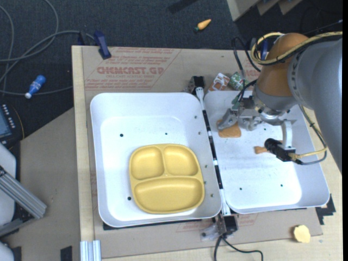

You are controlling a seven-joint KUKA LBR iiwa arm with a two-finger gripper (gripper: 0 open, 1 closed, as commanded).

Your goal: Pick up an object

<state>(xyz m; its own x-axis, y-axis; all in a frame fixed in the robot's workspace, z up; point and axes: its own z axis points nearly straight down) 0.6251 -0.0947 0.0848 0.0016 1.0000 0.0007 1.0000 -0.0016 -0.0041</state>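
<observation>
Gripper (231,119) low in right bin (272,192), grip state unclear, orange piece (230,131) touching beneath it, smaller orange bit (261,150) near black cable fitting (277,148), yellow divided plate (166,178) alone in left bin (109,118), yellow lump (301,233) on bench.

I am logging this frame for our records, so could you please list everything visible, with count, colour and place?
bins: two, white, side by side on the bench
divided plate: one, yellow, in the left bin
flat piece: one, orange-brown, right bin, at the hand
small piece: one, orange, middle of the right bin
packets: small cluster, mixed colours, behind the right bin
clip: one, blue, bench's far left corner
bottle: one, blue and white, floor at left
chunk: one, yellow, bench's near right corner
arm: one, grey with orange band, from the right
hand: one, metal, over the right bin
</observation>
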